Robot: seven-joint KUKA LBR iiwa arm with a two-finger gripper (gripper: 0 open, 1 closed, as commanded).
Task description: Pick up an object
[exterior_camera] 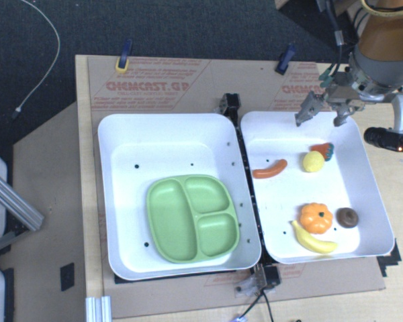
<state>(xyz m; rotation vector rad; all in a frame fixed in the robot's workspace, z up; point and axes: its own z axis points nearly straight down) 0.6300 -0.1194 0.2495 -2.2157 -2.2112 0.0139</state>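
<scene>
Gripper (pixel 324 112) hangs spread, empty, above the lemon (pixel 313 162); descend straight (fingers straddling it). Close gently; it may roll.

The arm (pixel 383 29) is pretty chunky, with an orange band wrapped round a rounded segment and a grey collar under it. Black cables (pixel 332 15) run down the side. At the end is a grey metal gripper (pixel 324 113) with two dark-tipped fingers (pixel 303 116) and a boxy, bracket-looking body.
</scene>
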